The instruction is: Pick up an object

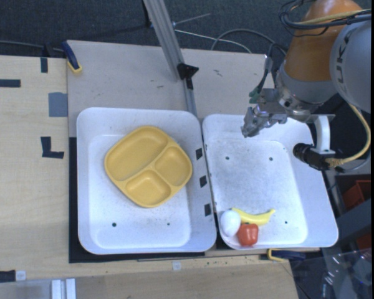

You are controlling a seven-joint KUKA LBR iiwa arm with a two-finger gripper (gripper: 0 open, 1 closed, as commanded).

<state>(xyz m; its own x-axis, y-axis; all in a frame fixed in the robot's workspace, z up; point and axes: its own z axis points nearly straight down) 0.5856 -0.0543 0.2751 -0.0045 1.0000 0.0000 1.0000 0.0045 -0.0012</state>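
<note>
A yellow divided plate [148, 166] lies in the left bin [90, 167]. In the near-left corner of the right bin [299, 185] a white egg-like ball [229, 222], a yellow banana [257, 216] and a small red pepper [249, 234] sit bunched together. My gripper [252, 126] hangs over the far-left part of the right bin, well away from that bunch, with nothing seen between its fingers.
A slanted metal post [165, 33] rises behind the bins, ending in a black clamp [187, 71] near the far edge. Cables [237, 39] trail across the bench behind the right bin. A black fitting [308, 154] of the arm overhangs the right bin's right side.
</note>
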